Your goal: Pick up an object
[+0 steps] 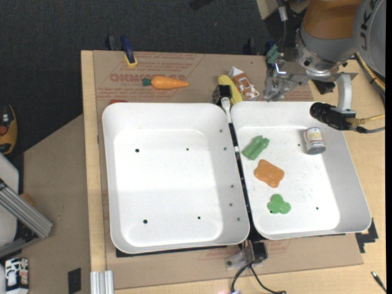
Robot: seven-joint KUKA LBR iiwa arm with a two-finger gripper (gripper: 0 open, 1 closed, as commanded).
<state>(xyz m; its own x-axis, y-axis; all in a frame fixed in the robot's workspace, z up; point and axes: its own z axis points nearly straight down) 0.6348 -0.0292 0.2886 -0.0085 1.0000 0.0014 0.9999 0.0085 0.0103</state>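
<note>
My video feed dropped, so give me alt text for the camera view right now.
The tool hangs above the bench just past the far rim of the right bin, which holds a green toy, an orange piece, a green clover shape and a small can. A toy carrot lies beyond the left bin.

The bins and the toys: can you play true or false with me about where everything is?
1. The orange toy lies in the right bin. True.
2. The carrot is inside the left bin. False: it lies on the cardboard behind that bin.
3. Two green toys are in the right bin. True: one behind the orange toy, one in front of it.
4. The gripper is holding the small can. False: the can lies in the right bin, apart from the gripper, which hangs over the bin's back edge.
</note>
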